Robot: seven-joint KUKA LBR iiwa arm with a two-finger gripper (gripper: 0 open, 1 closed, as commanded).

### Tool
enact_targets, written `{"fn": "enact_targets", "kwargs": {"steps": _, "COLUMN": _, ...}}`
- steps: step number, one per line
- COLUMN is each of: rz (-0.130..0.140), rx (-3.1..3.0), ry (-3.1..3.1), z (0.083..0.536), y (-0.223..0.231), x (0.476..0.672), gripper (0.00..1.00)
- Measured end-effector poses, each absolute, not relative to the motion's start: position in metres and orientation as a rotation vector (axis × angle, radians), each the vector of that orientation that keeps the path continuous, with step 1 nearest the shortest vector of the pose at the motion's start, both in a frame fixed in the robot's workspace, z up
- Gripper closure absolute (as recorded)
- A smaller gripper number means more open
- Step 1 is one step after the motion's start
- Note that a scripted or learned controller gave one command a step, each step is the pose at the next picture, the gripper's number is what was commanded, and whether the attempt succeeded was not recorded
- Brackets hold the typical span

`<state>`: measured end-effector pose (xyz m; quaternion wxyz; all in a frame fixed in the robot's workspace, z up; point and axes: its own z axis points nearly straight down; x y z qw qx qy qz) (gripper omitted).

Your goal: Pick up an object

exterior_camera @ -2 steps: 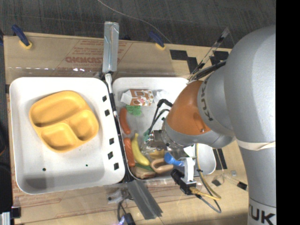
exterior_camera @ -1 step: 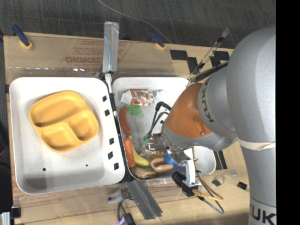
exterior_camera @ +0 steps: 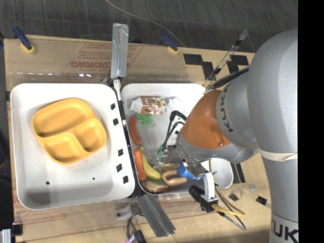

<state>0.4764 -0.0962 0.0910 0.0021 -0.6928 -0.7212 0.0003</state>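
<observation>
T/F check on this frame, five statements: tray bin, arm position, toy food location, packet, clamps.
1. The yellow tray lies in the left bin. True.
2. The arm is over the left bin. False: it reaches over the right bin.
3. A banana lies in the right bin. True.
4. The printed packet sits on the yellow tray. False: it lies in the right bin.
5. Blue clamps grip the cardboard's far edge. True.

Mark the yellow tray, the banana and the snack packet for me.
yellow tray (exterior_camera: 68,129): camera view, on the divider ridge.
banana (exterior_camera: 150,170): camera view, mid-length of the peel.
snack packet (exterior_camera: 150,106): camera view, on the printed face.
</observation>
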Motion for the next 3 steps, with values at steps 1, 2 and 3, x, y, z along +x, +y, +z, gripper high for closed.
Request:
{"fn": "enact_targets", "kwargs": {"steps": 1, "rz": 0.001, "rx": -2.081, "ry": -2.345, "z": 0.091, "y": -0.095, "x": 0.477, "gripper": 1.0}}
{"fn": "enact_targets", "kwargs": {"steps": 2, "rz": 0.0, "rx": -2.035, "ry": -2.392, "z": 0.117, "y": -0.105, "x": 0.477, "gripper": 1.0}}
{"fn": "enact_targets", "kwargs": {"steps": 3, "rz": -0.001, "rx": -1.684, "ry": -2.652, "z": 0.092, "y": -0.113, "x": 0.478, "gripper": 1.0}}
